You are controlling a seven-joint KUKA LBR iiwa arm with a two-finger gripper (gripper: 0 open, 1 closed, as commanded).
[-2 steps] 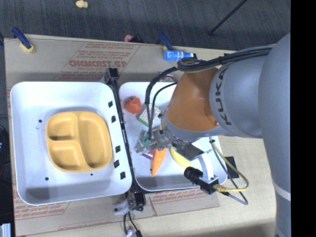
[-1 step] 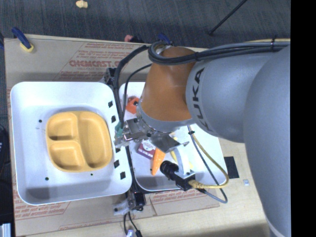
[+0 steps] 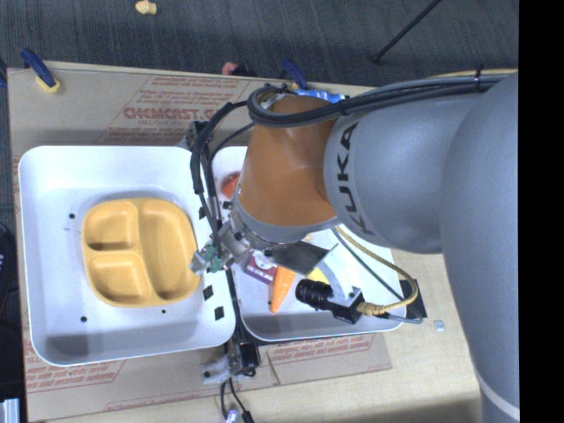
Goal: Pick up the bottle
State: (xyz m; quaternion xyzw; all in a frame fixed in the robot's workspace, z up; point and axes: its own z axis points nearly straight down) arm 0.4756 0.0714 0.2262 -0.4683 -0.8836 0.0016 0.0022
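Arm [image 3: 414, 174] came in big from the view's right, grey w/ the orange band [image 3: 286, 166] hanging low over the right-hand bin [image 3: 308, 331] & hiding most of its floor. Pincer [image 3: 211, 258] was down at the ridge where the two bins met, approx. at the left-hand bin's [image 3: 35, 236] inner wall. Couldn't tell if the pincer was apart or together: too small & tangled w/ cables.

Just view-left of the pincer was a yellow divided tray [image 3: 137, 249] w/ three compartments, flat in the left-hand bin, its edge close to the pincer tip.

View-right of the pincer, in the right-hand bin, lay a small purple item [image 3: 258, 272]. Just beyond it was an orange cone-shaped thing [image 3: 282, 289], narrow end toward the bin's front wall. Above the pincer in the view, a red-orange bit [image 3: 229, 183] peeked out beside the band.

As for the bottle, I couldn't tell which of those bits it was.

Bins sat on brown cardboard [image 3: 132, 104] on the counter. A blue clamp [image 3: 40, 69] was at its far corner, well apart from the pincer.
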